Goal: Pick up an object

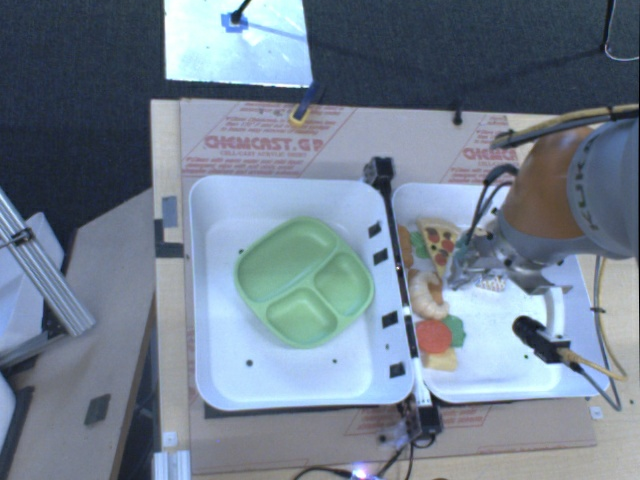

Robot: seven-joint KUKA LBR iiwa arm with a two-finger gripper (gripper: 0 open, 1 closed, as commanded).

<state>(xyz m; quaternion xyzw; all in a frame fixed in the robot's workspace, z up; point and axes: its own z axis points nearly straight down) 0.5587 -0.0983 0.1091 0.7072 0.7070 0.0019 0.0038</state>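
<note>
Toy food lay along the left side of the right bin (500,383), right of frame centre: pizza slice (438,238) uppermost, flat; pale shrimp (428,294) below it; red tomato slice (434,336) on something green; small yellow piece (443,360) lowest.

Both white bins (290,383) are looking like smooth, slightly glossy plastic. The green divided plate (303,281) is showing a matt plastic finish. The desk (260,138) is lying under a printed paper-like protective sheet, flat and dull. The metal plate (235,28) beyond it is gleaming, brushed. The arm's grey shell (610,183) is looking satin; its orange band (545,193) is shining glossily.
</note>
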